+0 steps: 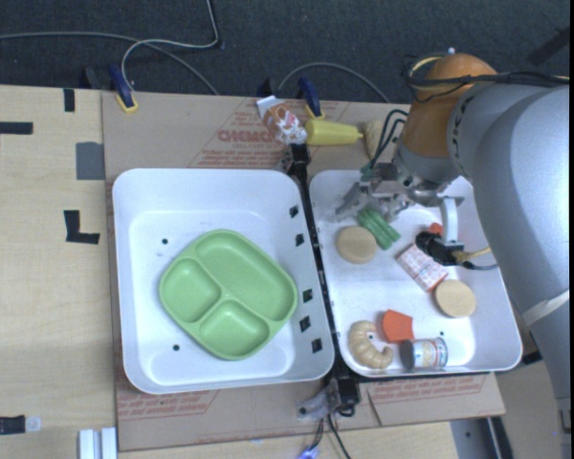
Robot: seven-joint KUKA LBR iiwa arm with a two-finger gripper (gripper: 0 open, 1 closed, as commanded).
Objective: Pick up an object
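Closest to me, at the right bin's six o'clock edge, a croissant-shaped pastry curls beside an orange block, and a small jar lies on its side touching that block; its label is too blurred to read. Further in, toward three o'clock, a round tan biscuit sits just beside a red-and-white packet lying at a slant. A second tan disc rests near the bin's centre-left, with a green cylinder just beyond it at one o'clock.

Over in the left bin, a green divided plate with three compartments lies tilted across the middle.

Deeper in, the gripper is down over the right bin's far-left corner, at about eleven o'clock from that bin's middle. Its metal parts blur together against the white floor, so I cannot tell whether it is spread or closed, nor whether the green cylinder touches it. The grey arm covers the bin's far-right part and runs off the edge.

Beyond the bins, on the cardboard, a yellow object and a small crumpled wrapper lie at twelve o'clock.
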